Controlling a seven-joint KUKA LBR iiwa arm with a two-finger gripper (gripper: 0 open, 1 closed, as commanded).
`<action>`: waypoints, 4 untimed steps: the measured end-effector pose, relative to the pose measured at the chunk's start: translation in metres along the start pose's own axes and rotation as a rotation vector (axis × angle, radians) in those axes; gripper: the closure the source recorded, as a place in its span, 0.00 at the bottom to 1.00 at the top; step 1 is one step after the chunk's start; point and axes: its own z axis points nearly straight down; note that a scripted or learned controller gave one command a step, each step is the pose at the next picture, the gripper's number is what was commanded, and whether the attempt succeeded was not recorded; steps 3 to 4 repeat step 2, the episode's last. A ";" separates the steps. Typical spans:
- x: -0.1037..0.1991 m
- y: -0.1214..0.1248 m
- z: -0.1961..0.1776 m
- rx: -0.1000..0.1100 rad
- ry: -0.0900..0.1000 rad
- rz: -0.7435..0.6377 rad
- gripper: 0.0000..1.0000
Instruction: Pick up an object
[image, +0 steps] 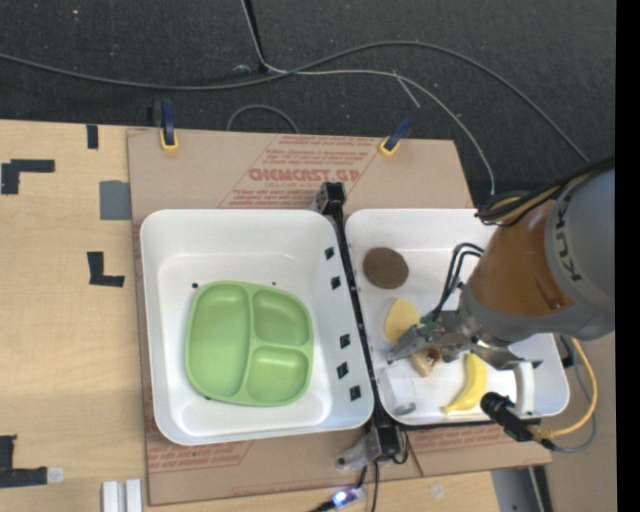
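Grey arm's jaws (424, 352) hover low in the right bin (545, 400) beside a banana (468, 386); their gap cannot be told.

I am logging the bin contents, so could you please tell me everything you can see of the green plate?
The green plate is a light green, rounded-square tray that looks like plastic, split by raised ridges into three compartments: one large at the view's left, two smaller at the right. It lies flat and upright on the floor of the left bin, with nothing visible in it.

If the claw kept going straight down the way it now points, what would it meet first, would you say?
Probably the small brown object directly under the claw, then the right bin floor; depth is hard to judge from above.
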 end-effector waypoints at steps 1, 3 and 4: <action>0.001 -0.001 -0.010 0.006 0.002 -0.003 1.00; 0.006 -0.004 -0.071 -0.002 0.000 -0.004 1.00; 0.006 -0.004 -0.071 -0.002 0.000 -0.004 1.00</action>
